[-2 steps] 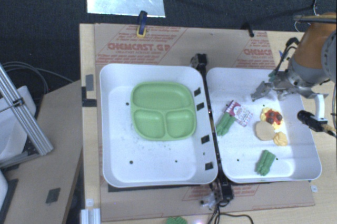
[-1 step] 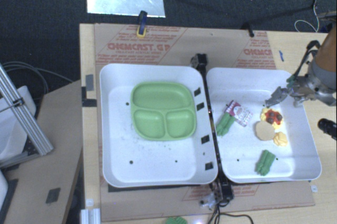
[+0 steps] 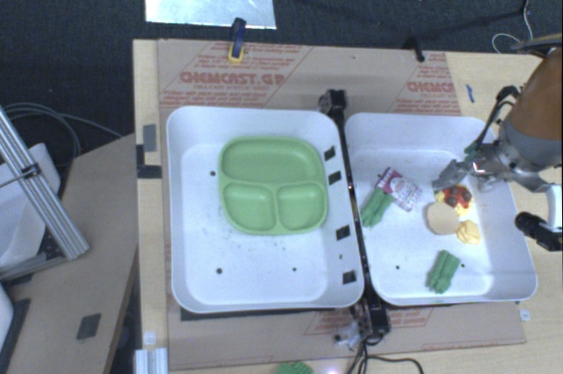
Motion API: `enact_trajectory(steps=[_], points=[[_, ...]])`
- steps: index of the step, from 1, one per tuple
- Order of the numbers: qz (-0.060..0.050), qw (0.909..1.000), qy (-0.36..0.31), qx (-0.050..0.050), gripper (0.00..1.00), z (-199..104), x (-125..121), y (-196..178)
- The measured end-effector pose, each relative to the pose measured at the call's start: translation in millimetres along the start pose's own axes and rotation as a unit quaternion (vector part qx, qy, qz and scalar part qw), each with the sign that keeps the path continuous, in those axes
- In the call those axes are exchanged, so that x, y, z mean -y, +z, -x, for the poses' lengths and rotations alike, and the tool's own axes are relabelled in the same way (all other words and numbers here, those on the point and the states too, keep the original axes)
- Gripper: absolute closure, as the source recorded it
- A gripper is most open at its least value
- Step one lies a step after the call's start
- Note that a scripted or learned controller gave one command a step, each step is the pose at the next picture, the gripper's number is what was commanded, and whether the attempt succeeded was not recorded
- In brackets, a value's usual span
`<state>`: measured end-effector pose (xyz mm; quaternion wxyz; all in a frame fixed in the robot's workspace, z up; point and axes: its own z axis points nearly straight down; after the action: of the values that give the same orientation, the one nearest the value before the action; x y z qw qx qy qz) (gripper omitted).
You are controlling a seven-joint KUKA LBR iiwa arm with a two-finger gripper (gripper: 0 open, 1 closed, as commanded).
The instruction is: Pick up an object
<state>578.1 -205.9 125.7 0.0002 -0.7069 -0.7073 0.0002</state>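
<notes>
Target object: a small red and yellow piece (image 3: pixel 456 197) is lying in the right bin (image 3: pixel 413 289), toward its right side, touching the top of a tan disc (image 3: pixel 442 218).
Neighbours: a yellow lump (image 3: pixel 470 232) is sitting just beside the disc; a wrapped packet (image 3: pixel 398 188) and two green pieces (image 3: pixel 376 208) (image 3: pixel 444 270) are lying farther left and nearer the front.
Fingers (image 3: pixel 456 179): hanging just above and behind the red piece, reaching in from the right; I cannot tell how far apart they are standing, and nothing is showing between them.
Key relation: the piece is lying directly below the tips, so I judge a short straight descent is what is needed.
Left bin: holding a green divided plate (image 3: pixel 273 186), well apart.
</notes>
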Motion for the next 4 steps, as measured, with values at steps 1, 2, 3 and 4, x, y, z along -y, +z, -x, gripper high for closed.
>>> enact_trajectory(steps=[1,2,3,4], points=[[0.002,1.0,0.001,0.001,0.0,1,19,-48],[0.0,1.0,-0.002,0.0,0.0,0,1,0],[0.001,1.0,0.0,0.0,0.0,0,19,-26],[0.001,1.0,0.0,0.0,0.0,0,17,-22]])
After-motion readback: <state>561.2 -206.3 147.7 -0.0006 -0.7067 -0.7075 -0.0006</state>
